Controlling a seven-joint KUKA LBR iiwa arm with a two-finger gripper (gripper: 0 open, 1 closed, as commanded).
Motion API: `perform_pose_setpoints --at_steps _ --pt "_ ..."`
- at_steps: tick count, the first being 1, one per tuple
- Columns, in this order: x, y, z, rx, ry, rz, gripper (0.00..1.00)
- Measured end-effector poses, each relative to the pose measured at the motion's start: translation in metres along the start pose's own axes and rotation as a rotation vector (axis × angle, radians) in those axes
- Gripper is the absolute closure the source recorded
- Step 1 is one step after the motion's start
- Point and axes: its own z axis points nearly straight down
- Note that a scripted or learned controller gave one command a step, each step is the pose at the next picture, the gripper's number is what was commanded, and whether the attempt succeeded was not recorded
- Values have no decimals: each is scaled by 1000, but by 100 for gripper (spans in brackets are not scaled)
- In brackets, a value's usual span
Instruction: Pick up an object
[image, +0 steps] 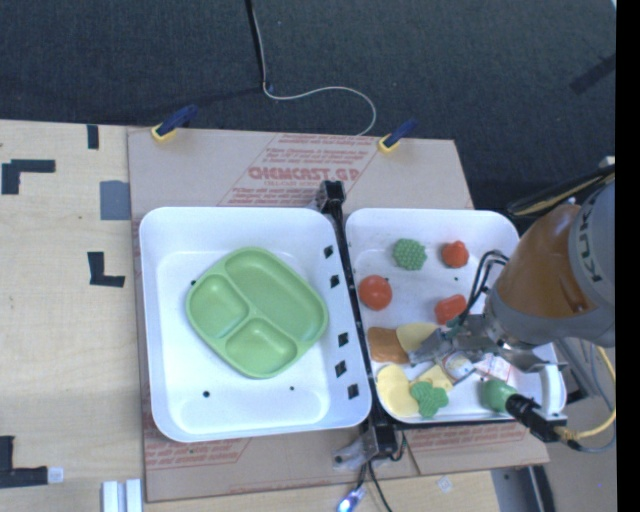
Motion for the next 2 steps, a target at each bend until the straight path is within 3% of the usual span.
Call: perform_pose_setpoints --at_steps 1,2 --pt "-2 2 9 -8 -5 1 0" --pt "-1 3 -1 -12 -4 -1 100"
